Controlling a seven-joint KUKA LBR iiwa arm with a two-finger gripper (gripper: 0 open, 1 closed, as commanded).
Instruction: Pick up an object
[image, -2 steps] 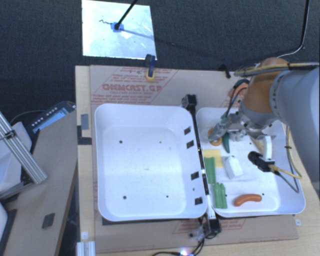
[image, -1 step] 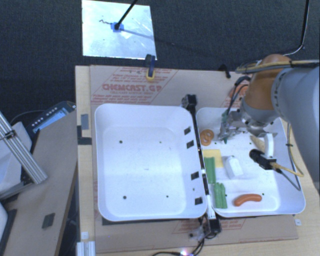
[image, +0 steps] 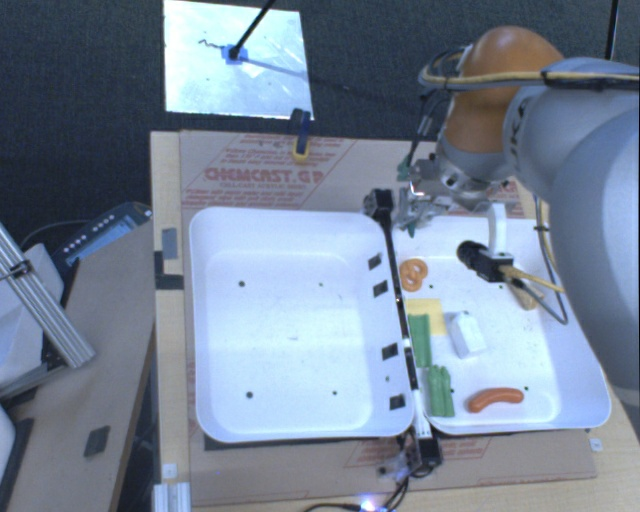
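Camera view: my arm (image: 575, 140) enters from the right edge of the view and bends down toward the far end of the right bin (image: 560, 360). My gripper (image: 410, 215) sits over the far left corner of that bin, close to the seam where it meets the left bin (image: 290, 330). I cannot tell from this angle whether the gripper is wide or narrow, as the wrist hardware hides the tip. All candidate objects lie in the right bin. An orange ring (image: 412, 272) lies nearest to the gripper, just on the near side of it and close to the bin's left wall. A flat yellow square (image: 427, 309) lies just nearer the camera than the ring. A first green strip (image: 418, 340) lies along the left wall, with its far end touching the yellow square. A second green strip (image: 440, 390) lies farther toward the near edge, in line with the first. A white block (image: 465, 334) rests just to the right of the first green strip, apart from it. An orange sausage (image: 496, 399) lies near the front wall, to the right of the second green strip. Both bins rest on a printed cardboard sheet (image: 265, 172) on the table (image: 168, 310).
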